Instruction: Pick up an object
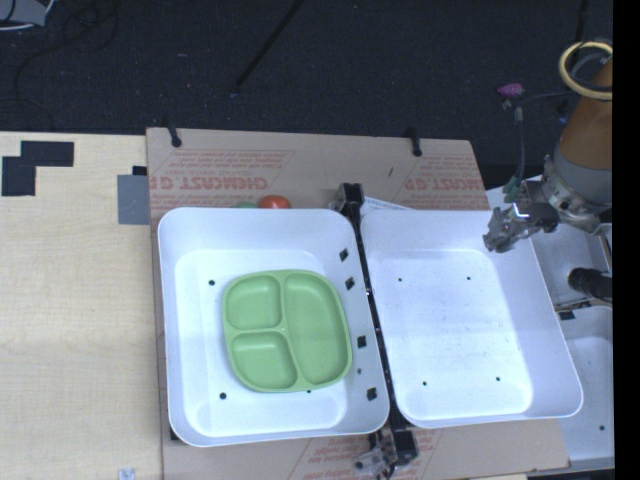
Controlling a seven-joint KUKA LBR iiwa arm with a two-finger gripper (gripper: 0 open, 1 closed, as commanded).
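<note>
Grey two-finger gripper hangs over the right white bin's upper-right rim, claw state impossible to tell; green three-compartment plastic plate lies in the left white bin.

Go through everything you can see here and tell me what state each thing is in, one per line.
Green tray: lying flat, right side up, in the left bin, untouched.
Right bin: nothing visible inside.
Claw: over the right bin's upper right corner, holding nothing visible.
Red item: behind the left bin's far rim, partly hidden.

Two white bins, cardboard sheet, wooden bench
</note>
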